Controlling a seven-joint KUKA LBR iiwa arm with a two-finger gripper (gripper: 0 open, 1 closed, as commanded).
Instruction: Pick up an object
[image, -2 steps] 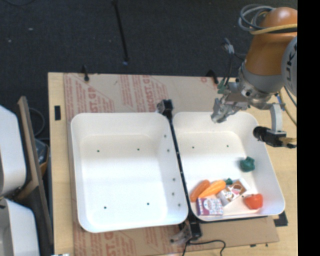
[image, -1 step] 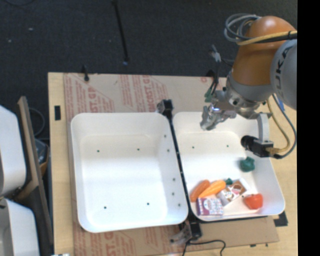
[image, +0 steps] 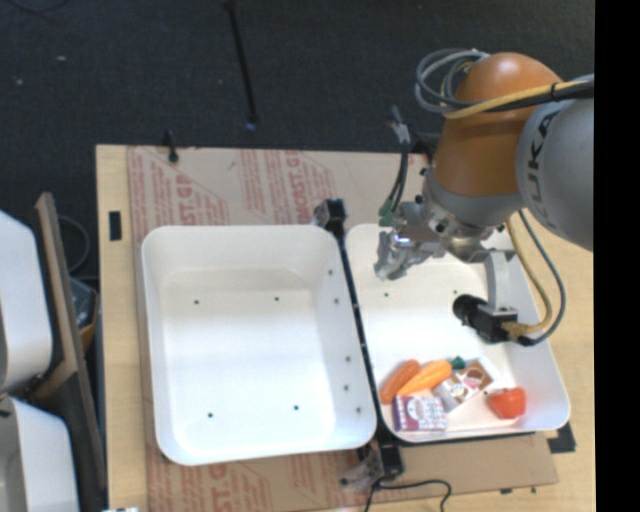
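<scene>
Two carrots (image: 415, 377) lie side by side, long axes slanting up-right.

Black "UK" shows on the grey arm (image: 560, 150).

One fixed overhead camera looks slantwise down on both bins (image: 250, 300).

two white bins (image: 250, 250), two orange carrots (image: 415, 378), one red tomato (image: 507, 402).
</scene>
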